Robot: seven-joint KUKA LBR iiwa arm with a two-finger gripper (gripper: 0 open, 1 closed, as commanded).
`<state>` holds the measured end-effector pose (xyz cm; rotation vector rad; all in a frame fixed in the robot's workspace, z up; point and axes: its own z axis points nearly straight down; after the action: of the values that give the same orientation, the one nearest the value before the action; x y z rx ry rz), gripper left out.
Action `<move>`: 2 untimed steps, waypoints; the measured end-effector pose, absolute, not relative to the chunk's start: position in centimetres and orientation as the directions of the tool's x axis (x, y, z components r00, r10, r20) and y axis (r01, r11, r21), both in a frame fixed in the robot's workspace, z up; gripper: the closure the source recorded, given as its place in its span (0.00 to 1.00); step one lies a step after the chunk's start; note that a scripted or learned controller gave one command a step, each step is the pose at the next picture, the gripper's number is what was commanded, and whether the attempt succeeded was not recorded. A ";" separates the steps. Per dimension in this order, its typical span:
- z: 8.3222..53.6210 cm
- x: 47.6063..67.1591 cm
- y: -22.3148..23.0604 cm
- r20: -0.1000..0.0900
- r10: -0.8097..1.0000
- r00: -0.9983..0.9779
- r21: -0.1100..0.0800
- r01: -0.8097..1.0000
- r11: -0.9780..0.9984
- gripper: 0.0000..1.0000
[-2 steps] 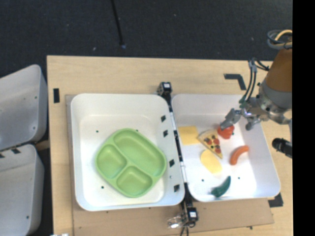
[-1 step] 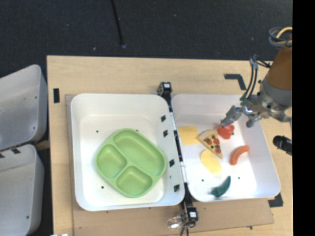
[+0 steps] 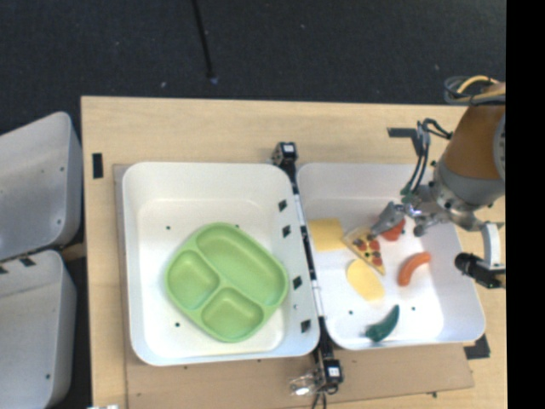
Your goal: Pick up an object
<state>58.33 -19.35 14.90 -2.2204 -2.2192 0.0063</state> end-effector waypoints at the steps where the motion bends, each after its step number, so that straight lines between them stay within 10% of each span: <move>1: 10.1 58.4 -19.6 -0.003 1.000 0.004 0.003 1.000 -0.004 0.00; 2: 11.6 58.7 -19.7 -0.004 1.000 0.006 0.012 1.000 -0.006 1.00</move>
<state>58.65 -19.68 11.64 -2.2356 -2.2232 -0.0078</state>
